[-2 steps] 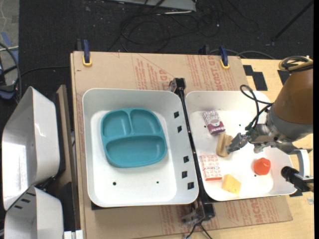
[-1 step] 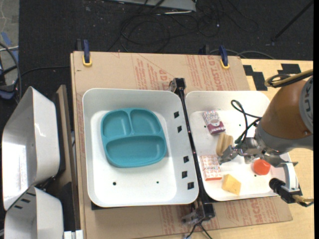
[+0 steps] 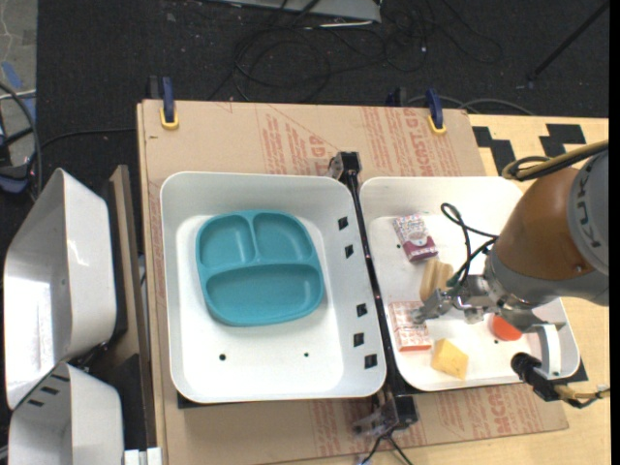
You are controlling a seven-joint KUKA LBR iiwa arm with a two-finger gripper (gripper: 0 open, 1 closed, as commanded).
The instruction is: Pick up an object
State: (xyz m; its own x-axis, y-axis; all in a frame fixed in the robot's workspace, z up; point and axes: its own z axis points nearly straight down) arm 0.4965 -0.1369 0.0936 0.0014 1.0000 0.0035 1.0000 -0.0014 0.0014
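Over the right bin (image 3: 387,211) your gripper (image 3: 433,305) hangs low, just above a red-and-white packet (image 3: 411,325); whether it is wide or narrow you cannot tell. Around it lie a tan bread piece (image 3: 433,277), a cheese wedge (image 3: 449,358), a pink box (image 3: 414,235) and something orange (image 3: 504,328). A teal divided plate (image 3: 260,267) sits in the left bin (image 3: 184,260).

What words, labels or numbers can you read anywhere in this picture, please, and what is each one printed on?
Red print on the cardboard sheet under the bins: mirrored and faint, not legible.
Red print along the cardboard's front edge: too blurred to read.
Small pink and purple packet in the right bin: print too small to read.
Red and white packet near the hand: pattern visible, no readable text.
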